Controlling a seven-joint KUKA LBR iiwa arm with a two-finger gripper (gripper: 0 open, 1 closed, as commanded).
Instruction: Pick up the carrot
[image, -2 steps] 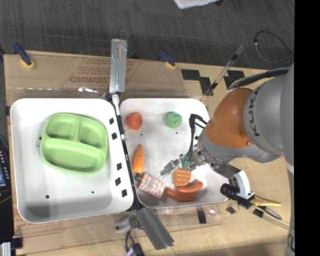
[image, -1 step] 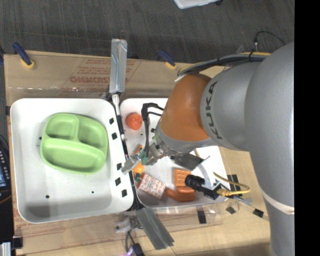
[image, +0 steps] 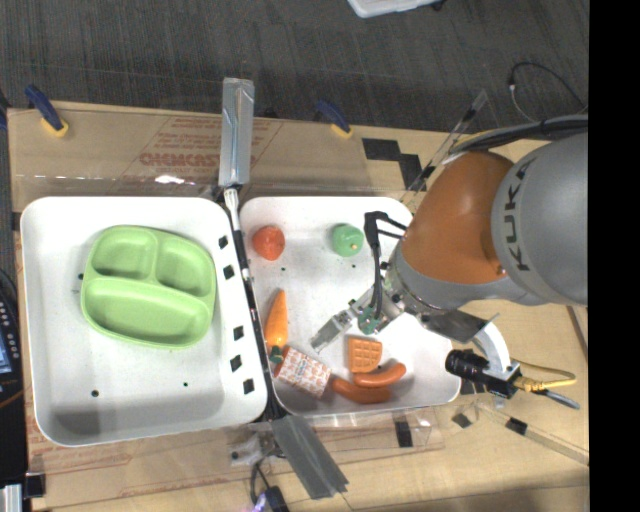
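Observation:
The carrot (image: 277, 318) is orange with a green tip at its near end. It lies lengthwise along the left wall of the right bin (image: 310, 215). My gripper (image: 345, 329) hangs over the middle of that bin, to the right of the carrot and apart from it. Its fingers are open, one silver finger (image: 328, 331) pointing down-left, with nothing between them. The grey arm with its orange band comes in from the right and hides the bin's right side.
In the right bin a red tomato (image: 268, 241) and a green apple (image: 347, 239) lie at the back. A waffle (image: 364, 354), a red sausage (image: 370, 383) and a checkered packet (image: 302, 370) lie at the front. A green divided plate (image: 150, 285) sits in the left bin.

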